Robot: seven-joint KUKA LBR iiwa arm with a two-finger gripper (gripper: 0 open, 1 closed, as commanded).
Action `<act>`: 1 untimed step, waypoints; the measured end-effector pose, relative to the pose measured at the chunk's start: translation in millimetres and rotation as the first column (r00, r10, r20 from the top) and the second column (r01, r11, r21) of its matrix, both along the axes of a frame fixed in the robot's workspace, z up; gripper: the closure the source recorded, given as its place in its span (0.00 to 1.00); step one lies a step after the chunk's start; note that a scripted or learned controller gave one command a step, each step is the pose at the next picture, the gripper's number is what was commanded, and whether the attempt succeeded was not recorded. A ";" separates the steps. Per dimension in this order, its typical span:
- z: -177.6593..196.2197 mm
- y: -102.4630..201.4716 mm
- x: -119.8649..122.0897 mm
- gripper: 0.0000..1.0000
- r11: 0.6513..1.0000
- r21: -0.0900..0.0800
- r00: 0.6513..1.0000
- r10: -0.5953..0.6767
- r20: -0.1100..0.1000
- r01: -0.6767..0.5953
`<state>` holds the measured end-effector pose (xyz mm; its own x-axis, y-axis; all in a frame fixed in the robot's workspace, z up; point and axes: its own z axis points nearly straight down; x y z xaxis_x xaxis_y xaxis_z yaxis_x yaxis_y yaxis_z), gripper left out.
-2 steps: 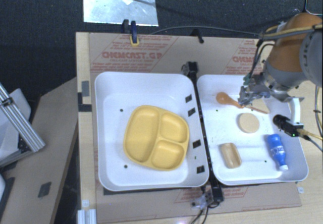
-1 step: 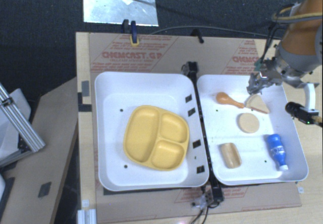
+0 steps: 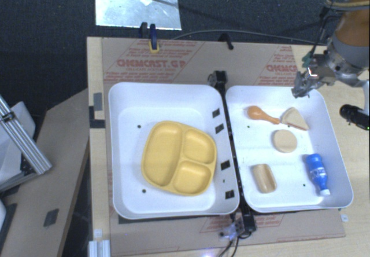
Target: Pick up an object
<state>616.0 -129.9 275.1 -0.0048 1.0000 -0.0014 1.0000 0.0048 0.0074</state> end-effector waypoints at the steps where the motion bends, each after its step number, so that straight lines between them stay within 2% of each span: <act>1: -0.8 48.5 -0.1 1.00 1.000 0.002 1.000 0.004 -0.005 -0.004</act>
<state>616.0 -81.4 274.3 -0.0084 1.0000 0.0010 1.0000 0.0084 0.0025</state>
